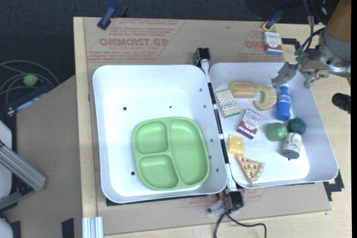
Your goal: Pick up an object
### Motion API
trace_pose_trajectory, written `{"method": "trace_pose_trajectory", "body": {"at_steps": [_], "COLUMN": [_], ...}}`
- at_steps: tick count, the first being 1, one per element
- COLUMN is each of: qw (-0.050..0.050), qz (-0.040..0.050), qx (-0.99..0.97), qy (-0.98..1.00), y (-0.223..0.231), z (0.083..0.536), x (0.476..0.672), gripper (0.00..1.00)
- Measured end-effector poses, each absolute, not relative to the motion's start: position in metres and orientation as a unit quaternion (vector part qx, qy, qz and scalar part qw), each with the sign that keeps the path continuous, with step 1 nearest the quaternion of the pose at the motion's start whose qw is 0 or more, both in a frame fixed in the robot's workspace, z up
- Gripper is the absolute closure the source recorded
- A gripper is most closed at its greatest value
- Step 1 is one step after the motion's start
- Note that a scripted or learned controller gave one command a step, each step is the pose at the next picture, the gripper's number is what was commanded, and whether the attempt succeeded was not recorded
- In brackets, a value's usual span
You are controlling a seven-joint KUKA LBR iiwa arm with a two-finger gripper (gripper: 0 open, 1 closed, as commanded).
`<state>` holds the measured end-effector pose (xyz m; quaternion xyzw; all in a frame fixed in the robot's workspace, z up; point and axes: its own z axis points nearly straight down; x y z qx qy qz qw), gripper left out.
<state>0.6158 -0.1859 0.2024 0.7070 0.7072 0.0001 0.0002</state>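
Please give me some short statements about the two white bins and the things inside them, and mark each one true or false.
1. The green three-compartment plastic tray lies in the left white bin. True.
2. The small blue plastic bottle lies in the left bin. False: it lies in the right white bin.
3. The robot's hand is above the far part of the right bin. True.
4. The toy pizza slice lies at the far edge of its bin. False: it lies near the front edge.
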Motion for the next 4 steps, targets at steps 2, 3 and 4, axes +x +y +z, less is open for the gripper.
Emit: {"method": "trace_pose_trajectory", "body": {"at_steps": [2,3,4], "qw": [0.000,-0.003,-0.004], "qz": [0.0048,0.0014,-0.0021], "qx": [0.705,0.706,0.707], "qy": [0.709,0.708,0.708], "y": [-0.219,-0.216,-0.161], "z": [0.088,0.085,0.083], "x": [0.593,0.559,0.659], "gripper": [0.00,0.00,0.00]}}
